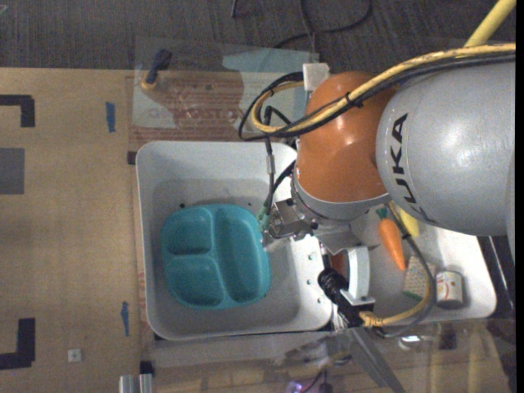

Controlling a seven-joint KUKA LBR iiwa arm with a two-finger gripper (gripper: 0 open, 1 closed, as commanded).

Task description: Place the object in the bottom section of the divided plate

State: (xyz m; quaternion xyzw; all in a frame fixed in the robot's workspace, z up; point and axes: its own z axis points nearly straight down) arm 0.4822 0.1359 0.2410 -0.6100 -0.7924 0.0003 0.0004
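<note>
From my remote seat, the teal divided plate (pixel 214 255) lay flat in the left bin (pixel 151 219), its three sections bare as far as I could see, so I judged the placing not yet done. There was bare bin floor on the plate's far side and toward the bin's left wall, while its right edge sat just beside the gripper (pixel 278 223). The gripper hung near the wall shared by the two bins, mostly under the arm's orange band (pixel 340 133), and I could not tell its state or whether it carried anything. Further right, in the right bin (pixel 479 301), I saw a carrot (pixel 392 241), a small can (pixel 448 288) and a speckled block (pixel 417 280). Which of them was the object I could not say. The arm's bulk overhung that bin, so room there looked tight.
</note>
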